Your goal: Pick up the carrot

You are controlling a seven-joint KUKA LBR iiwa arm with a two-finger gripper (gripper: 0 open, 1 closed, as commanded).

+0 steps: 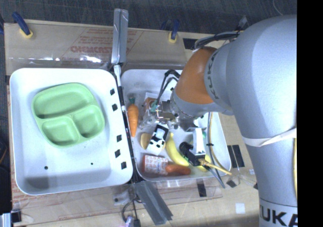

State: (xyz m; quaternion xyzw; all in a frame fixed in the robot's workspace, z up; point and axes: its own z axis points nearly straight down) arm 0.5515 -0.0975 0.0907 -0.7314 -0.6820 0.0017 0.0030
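The carrot (132, 118) is orange and lies lengthwise near the left wall of the right bin (220, 143), its tip pointing toward the front. The gripper (157, 112) hangs low over the middle of that bin, a short way to the carrot's right, under the grey arm with the orange band (198, 77). The carrot lies apart from the gripper, with nothing on top of it.
The right bin also holds a banana (175, 151), a black-and-white cow-patterned item (158, 138), a red-labelled can (154, 164) and an orange sausage-like piece (177, 169). A green divided tray (68, 113) sits in the left bin (25, 170). The bulky arm covers the right bin's right half.
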